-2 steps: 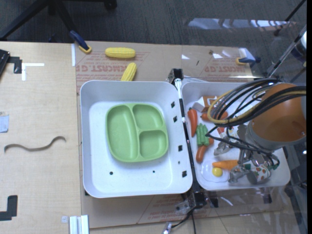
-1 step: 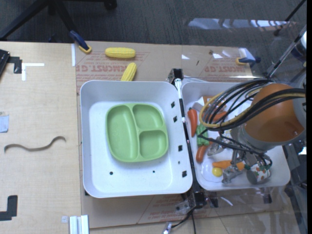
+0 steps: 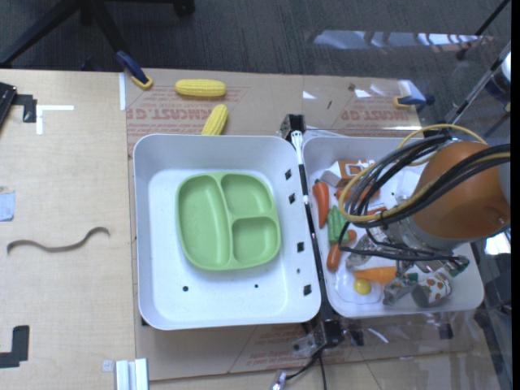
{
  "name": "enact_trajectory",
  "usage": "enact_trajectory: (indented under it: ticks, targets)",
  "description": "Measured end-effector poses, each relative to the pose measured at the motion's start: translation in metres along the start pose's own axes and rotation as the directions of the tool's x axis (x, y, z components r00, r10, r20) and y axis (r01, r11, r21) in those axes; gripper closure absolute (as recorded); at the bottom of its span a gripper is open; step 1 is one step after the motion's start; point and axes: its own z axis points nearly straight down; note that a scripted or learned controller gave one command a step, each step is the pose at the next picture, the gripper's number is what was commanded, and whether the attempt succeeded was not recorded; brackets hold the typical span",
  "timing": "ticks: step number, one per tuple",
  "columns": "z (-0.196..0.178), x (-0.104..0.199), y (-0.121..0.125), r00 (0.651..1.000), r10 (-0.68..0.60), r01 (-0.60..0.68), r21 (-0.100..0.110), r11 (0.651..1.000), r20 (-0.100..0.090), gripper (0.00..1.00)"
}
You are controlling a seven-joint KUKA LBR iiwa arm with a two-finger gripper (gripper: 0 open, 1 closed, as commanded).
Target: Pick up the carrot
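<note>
Two white bins (image 3: 146,242) before me, left one roomy around a green tray (image 3: 229,221), arm (image 3: 455,189) crowding the right one, its grip state I cannot tell, carrot (image 3: 322,201) against the right bin's left wall.

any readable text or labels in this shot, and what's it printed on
Red print on the cardboard under the bins, seen upside down above the left bin: too blurred to read with certainty.
Red print on the cardboard near the right bin: also too blurred to read.
An orange and white card in the right bin carries marks too small to read.
The green tray has no text.
</note>
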Motion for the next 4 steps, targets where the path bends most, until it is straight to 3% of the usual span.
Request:
enact_trajectory:
  ticks: [1, 2, 3, 4]
  targets:
    - [0.000, 0.003, -0.008, 0.989, 0.145, -0.145, 0.000, 0.989, 0.000, 0.00]
    - [0.000, -0.004, 0.000, 0.995, 0.102, -0.102, 0.000, 0.995, 0.000, 0.00]
    - [0.000, -0.011, 0.004, 0.979, -0.205, 0.205, -0.001, 0.979, 0.001, 0.00]
    - [0.000, 0.006, -0.003, 0.972, -0.235, 0.235, -0.002, 0.972, -0.001, 0.00]
